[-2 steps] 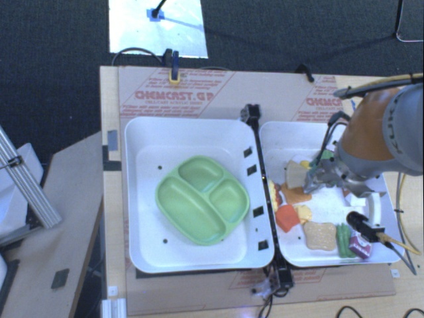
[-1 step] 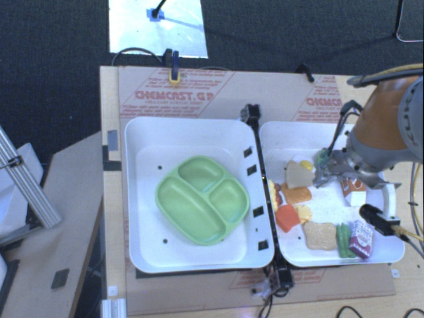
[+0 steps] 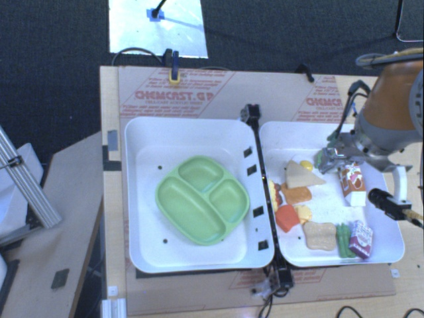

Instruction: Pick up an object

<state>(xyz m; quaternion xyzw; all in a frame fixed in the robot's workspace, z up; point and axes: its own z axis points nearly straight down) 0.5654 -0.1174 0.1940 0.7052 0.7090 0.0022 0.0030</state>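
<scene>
The right bin (image 3: 387,244) holds several toy foods: a pale cheese wedge (image 3: 301,175), an orange piece (image 3: 296,195), a red piece (image 3: 286,218), a slice of toast (image 3: 320,236), a green piece (image 3: 344,240), a purple and white carton (image 3: 361,238) and a red and white packet (image 3: 352,185). My gripper (image 3: 329,157) hangs low over the bin's upper middle. It is just right of the cheese wedge and up-left of the packet. I see nothing between its fingers.
A green divided plate (image 3: 202,199) lies in the left bin (image 3: 146,151). Black clips (image 3: 252,170) run along the divider between the bins. A black part (image 3: 391,205) sticks out over the right bin's right rim. The arm's orange band (image 3: 394,98) is above.
</scene>
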